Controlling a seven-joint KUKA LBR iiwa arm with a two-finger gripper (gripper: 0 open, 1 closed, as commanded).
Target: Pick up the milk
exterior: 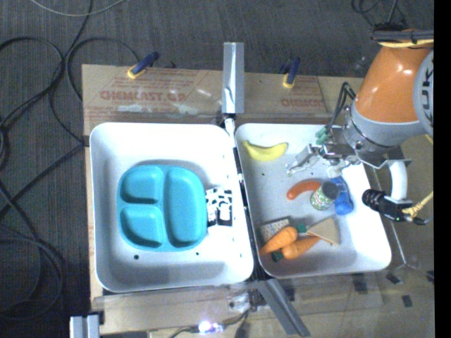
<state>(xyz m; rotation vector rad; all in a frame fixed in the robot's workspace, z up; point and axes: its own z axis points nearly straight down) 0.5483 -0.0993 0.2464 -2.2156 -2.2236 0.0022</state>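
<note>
The milk is a small black-and-white patterned carton. It stands in the left bin, against the right edge of the blue divided tray and close to the bin's right wall. My gripper hangs over the upper middle of the right bin, just right of the banana and above the red pepper. It is far to the right of the milk. Its metal fingers stand apart with nothing between them.
The right bin also holds a green-topped can, a blue object, two carrots and a tan wedge. A metal rail sits behind the wall dividing the bins.
</note>
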